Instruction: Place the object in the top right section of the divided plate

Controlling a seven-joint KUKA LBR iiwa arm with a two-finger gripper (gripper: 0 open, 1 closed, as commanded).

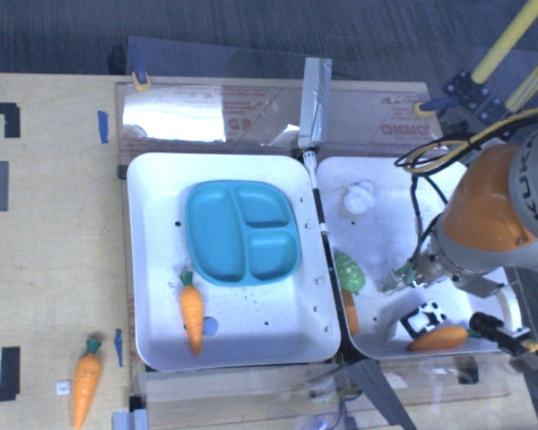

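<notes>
**Reaching into the right-hand bin, plate waiting on the left**

Hanging over the right bin (377, 240), the arm enters from the right of the frame, its orange band bulking above the wrist. The gripper (411, 276) sits low near the bin's middle, but the wrist hides its tip, so whether it is released, clenched or grasping anything cannot be told.

Which item is meant is not clear. Just below the gripper lie an orange piece (439, 337) with a black-and-white item (426, 316) touching it; a green vegetable (348, 272) leans on the bin's left wall, and a white object (359, 196) rests toward the top. The arm's position suggests a pick from this cluster.

The blue divided plate (243, 231) lies in the left bin (152, 240), its top right section bare, so nothing has been delivered yet. A carrot (191, 313) lies just below the plate; another carrot (87, 379) rests on the bench at lower left.
</notes>
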